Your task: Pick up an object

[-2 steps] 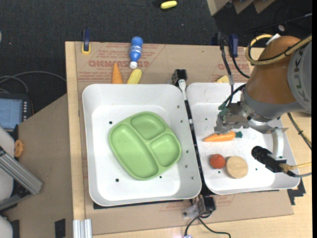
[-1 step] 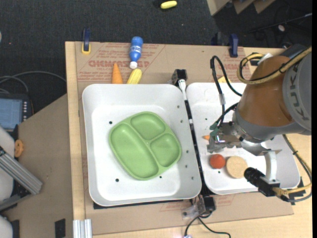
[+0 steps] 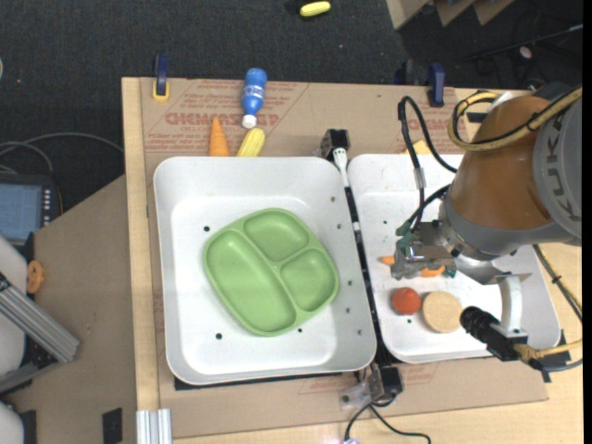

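Tan disc (image 3: 442, 311) and red ball (image 3: 404, 301) lie just below end effector (image 3: 413, 259).

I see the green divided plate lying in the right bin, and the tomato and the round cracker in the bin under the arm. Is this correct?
Not quite. In the camera view, the green plate lies in the left bin, not the right one. The rest holds: the tomato and the cracker are in the right bin, under the arm.
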{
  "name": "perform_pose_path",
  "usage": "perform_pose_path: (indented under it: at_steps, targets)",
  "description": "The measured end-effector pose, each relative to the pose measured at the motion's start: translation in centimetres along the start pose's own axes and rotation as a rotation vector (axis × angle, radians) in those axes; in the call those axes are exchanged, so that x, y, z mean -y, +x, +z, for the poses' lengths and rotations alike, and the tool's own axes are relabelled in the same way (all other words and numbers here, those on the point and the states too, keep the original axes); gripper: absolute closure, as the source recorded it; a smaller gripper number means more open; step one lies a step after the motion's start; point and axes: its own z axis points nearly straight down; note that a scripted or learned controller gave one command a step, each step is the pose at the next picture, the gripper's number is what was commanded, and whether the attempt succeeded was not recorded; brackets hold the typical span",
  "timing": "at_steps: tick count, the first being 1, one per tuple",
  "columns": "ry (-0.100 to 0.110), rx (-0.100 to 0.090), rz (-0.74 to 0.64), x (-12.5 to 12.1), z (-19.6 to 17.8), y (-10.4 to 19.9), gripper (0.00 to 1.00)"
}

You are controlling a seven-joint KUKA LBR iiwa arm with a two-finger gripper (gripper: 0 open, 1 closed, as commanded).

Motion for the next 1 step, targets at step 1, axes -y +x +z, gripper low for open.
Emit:
perform_pose_path:
  at_steps: [1]
  targets:
    - [-0.002,0.000,0.000,-0.05,-0.97,0.01,1.00]
